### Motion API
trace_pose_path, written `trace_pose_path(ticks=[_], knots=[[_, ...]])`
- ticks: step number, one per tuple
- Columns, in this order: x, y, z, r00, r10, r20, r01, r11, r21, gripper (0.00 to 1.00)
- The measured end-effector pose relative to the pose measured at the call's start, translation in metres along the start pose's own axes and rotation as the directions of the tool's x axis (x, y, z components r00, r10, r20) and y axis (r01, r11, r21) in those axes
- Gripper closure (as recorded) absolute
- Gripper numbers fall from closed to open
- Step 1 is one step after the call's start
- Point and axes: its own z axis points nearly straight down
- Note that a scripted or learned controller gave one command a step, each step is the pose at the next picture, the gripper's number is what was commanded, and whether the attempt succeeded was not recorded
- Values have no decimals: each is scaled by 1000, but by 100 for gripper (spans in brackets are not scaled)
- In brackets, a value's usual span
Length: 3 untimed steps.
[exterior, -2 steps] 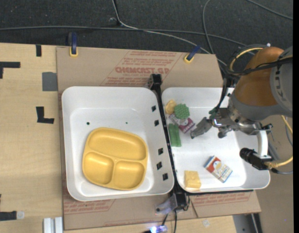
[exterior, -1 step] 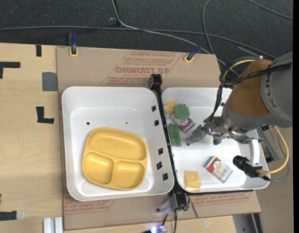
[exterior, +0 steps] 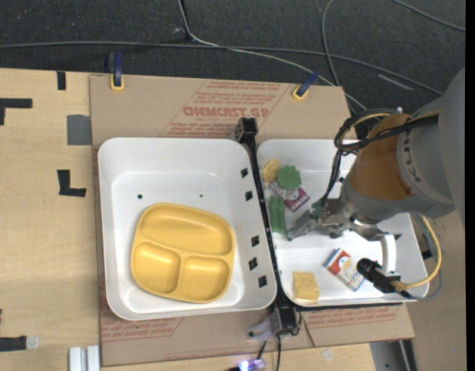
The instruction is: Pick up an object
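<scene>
Several small objects are seen in the right bin (exterior: 399,304): a green-topped item (exterior: 288,178) and a yellow piece (exterior: 270,168) near the top left corner, a purple-labelled packet (exterior: 297,200) just below them, a green stick-like item (exterior: 277,216) along the left wall, a yellow sponge-like block (exterior: 305,286) at the front edge, and a red, white and blue carton (exterior: 342,267) beside it. The hand (exterior: 299,228) is lowered into this bin, just beside the green stick and packet; whether its fingers are apart or together cannot be told. A yellow divided tray (exterior: 183,251) is held in the left bin (exterior: 117,168). Both bins are set on cardboard (exterior: 214,107) on the bench (exterior: 36,207).
</scene>
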Motion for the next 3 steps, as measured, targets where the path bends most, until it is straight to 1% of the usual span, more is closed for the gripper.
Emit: trace_pose_path(ticks=[1, 3], knots=[[0, 1, -13, 1000, 0, 1, 0, 1000, -2, 100], [-12, -8, -105, 1000, 1, -1, -1, 1000, -3, 100]])
